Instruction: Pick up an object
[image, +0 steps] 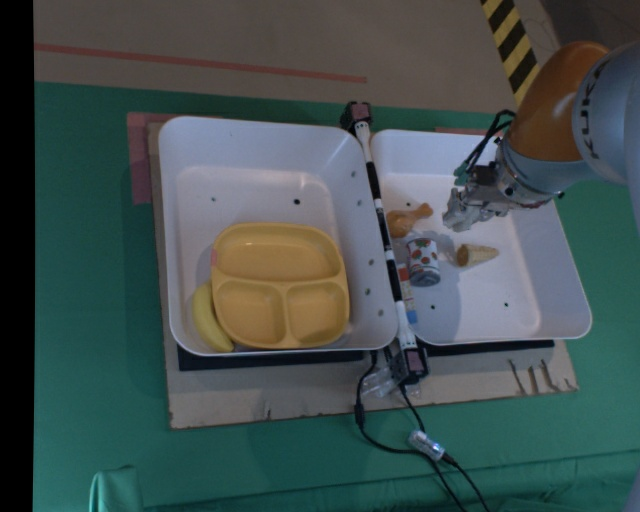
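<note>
1. Camera view, gripper to target: gripper (462, 215) poised low over the right bin (540, 290), nothing visibly between the fingers; whether parted or closed, impossible to tell.
2. Nearest candidates: a small printed can (424, 261) at seven o'clock from the gripper, lying tipped with its open end toward five o'clock; a chicken drumstick toy (408, 220) at nine o'clock, long axis running roughly nine to three; an ice-cream cone toy (476, 254) at five o'clock, just below the fingers.
3. Likely demand of the coming move: a short drop and slight shift, judged from that spacing.
4. Left bin (250, 150): a yellow divided tray (280, 285), a banana (208, 318) touching its lower-left edge.
</note>
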